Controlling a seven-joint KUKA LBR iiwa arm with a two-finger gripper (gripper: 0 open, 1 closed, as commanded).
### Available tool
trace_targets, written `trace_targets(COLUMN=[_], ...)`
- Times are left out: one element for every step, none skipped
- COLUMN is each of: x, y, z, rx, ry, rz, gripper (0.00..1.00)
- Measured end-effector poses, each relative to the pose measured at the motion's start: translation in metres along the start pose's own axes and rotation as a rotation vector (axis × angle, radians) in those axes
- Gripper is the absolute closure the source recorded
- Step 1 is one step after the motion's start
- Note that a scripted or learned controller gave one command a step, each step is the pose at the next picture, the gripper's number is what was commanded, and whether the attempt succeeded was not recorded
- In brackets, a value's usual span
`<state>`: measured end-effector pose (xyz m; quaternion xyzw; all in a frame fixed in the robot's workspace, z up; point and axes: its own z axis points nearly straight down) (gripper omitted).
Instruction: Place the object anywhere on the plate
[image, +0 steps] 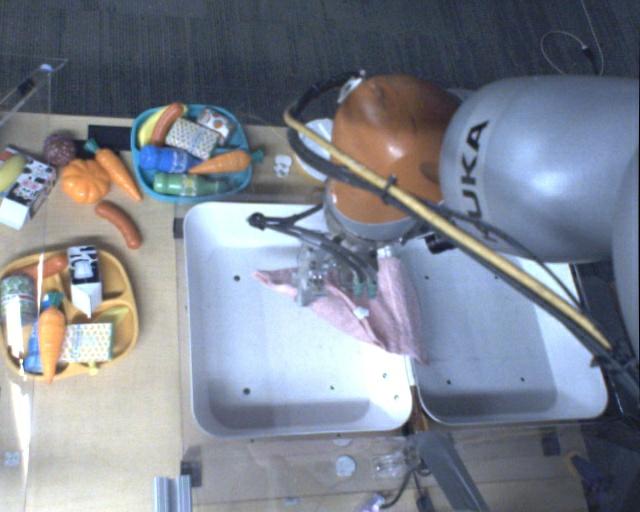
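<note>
In the left bin (215, 330), fingers (318, 283) down on the pink cloth (385, 310), their spread unclear.

one fixed camera above the bench (110, 440), slanting down on both white bins (240, 400), arm (540, 150) entering from right

The pale wooden tabletop (150, 400) carries two shallow white bins side by side. The left bin (260, 390) sits directly beneath the pincer (335, 275); the right bin (510, 380) lies just beside it, on the arm's side. Well away from the pincer, at the opposite end, a yellow tray (125, 300) of toy food rests on the wood. Up beyond the pincer stands a blue bowl (195, 185) of toy food. Loose on the wood near that bowl lie a small orange pumpkin (84, 181), a carrot (122, 174) and a sausage (119, 223).
</note>
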<state>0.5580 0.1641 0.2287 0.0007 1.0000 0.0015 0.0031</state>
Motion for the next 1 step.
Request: trace_targets(x=[-0.0001], y=[0.0001], z=[-0.0002], rx=[0.0], ry=[0.0], rz=[0.0], gripper=[0.0])
